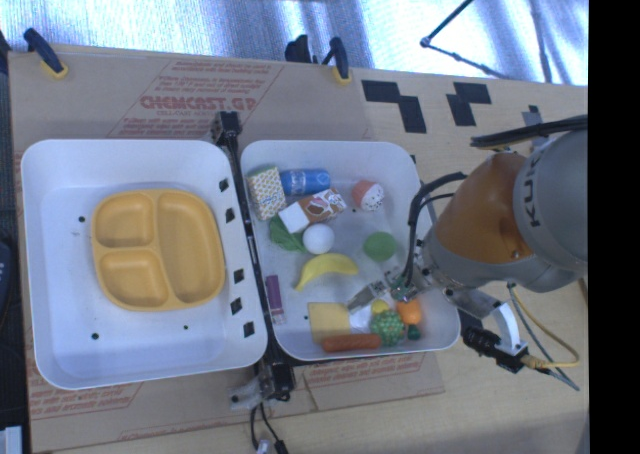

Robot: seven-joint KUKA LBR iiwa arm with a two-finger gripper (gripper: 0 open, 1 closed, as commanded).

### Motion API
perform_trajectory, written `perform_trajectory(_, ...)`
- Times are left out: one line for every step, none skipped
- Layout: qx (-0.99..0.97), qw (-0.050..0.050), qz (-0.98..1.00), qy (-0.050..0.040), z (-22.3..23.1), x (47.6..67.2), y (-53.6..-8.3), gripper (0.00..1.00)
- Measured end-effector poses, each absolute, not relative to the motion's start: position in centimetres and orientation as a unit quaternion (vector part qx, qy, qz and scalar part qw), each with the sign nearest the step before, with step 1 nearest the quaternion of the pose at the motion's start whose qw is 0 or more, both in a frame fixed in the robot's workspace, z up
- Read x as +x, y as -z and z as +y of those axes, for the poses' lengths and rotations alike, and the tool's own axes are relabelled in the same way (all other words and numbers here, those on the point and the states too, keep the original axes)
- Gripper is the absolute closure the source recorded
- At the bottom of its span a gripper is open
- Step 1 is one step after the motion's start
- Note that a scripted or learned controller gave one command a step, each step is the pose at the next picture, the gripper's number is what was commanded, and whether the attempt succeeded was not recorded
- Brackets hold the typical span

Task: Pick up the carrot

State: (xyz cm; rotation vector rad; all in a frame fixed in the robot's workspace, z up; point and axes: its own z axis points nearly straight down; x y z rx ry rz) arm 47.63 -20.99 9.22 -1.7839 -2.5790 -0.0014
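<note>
Carrot (pixel 351 342) lies flat along the near wall of the right bin (pixel 415 172), long axis parallel to that wall, looks to be touching or almost touching it. All places below are taken from the carrot.

Directly behind the carrot: yellow block (pixel 328 318), in contact or nearly so. At the carrot's right end: green broccoli-like piece (pixel 386 328), with a small orange piece (pixel 409 312) just beyond. Further back from the carrot: banana (pixel 326 267), white ball (pixel 318 238), green disc (pixel 379 245). To its left, by the dividing wall, a thin pink stick (pixel 274 294).

Gripper (pixel 385 290) hangs behind and to the right of the carrot, above the broccoli cluster, not on the carrot. Cannot tell how the claw stands; the metal tip is too small and cluttered to read.

Risks, as judged:
- Descent from this position likely lands on the broccoli or orange piece, not the carrot. Similar colour and close packing make a wrong pick plausible.
- A finger on the carrot's wall side has almost no gap; it could strike the bin rim or ride up the wall.
- A finger on the far side meets the yellow block and may shove it or wedge.

Open room: only the carrot's left end has bare floor beside it. Left bin (pixel 40 242), holding the yellow tray (pixel 158 247), is well apart.
</note>
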Motion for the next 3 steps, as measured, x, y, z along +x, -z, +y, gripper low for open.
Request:
perform_trajectory(-0.567, 0.000, -0.824, 0.0005, -21.1, 47.8, -10.3, 1.00)
perform_trajectory(-0.567, 0.000, -0.824, 0.0005, -21.1, 47.8, -10.3, 0.00)
perform_trajectory(-0.525, 0.001, -0.851, -0.0001, -20.2, 47.7, -9.2, 0.00)
